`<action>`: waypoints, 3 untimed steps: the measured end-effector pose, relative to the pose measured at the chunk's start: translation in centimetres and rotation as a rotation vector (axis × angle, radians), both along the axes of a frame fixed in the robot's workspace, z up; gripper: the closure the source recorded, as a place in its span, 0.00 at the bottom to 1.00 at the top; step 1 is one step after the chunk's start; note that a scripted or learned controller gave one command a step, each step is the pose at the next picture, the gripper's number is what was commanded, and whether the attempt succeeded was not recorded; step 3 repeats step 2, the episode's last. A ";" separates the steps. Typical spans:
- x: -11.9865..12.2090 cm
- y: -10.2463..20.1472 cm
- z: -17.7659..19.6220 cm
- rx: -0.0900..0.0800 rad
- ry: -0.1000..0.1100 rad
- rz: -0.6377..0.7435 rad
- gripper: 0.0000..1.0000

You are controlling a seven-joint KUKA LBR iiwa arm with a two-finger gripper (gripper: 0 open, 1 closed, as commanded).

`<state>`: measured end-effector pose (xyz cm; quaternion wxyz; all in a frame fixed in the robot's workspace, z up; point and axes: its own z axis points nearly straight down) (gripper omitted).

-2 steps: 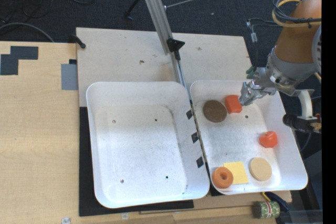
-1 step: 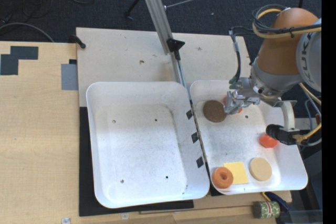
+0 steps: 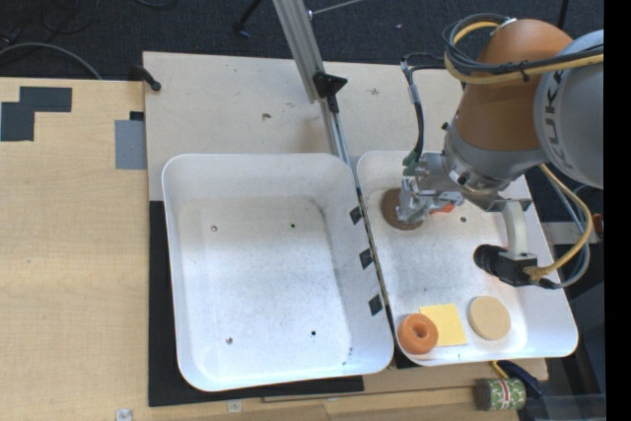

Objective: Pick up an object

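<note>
Brown disc lies near the back of the right bin, just under the gripper — presumably the chosen target. Whether the gripper grasps it I cannot tell. An orange ring, yellow square and tan disc sit well apart at the front — no obstruction.

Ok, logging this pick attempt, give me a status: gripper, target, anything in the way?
Gripper low in the right bin, over a brown disc. No grasp visible. Orange ring, yellow square and tan disc sit apart at the near end.
</note>
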<state>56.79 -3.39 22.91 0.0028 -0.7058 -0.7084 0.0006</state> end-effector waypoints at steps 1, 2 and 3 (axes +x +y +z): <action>-2.0 4.8 1.0 -0.001 0.001 0.000 1.00; -4.4 10.0 1.6 -0.001 0.002 0.001 1.00; -4.4 10.0 1.6 -0.001 0.002 0.001 1.00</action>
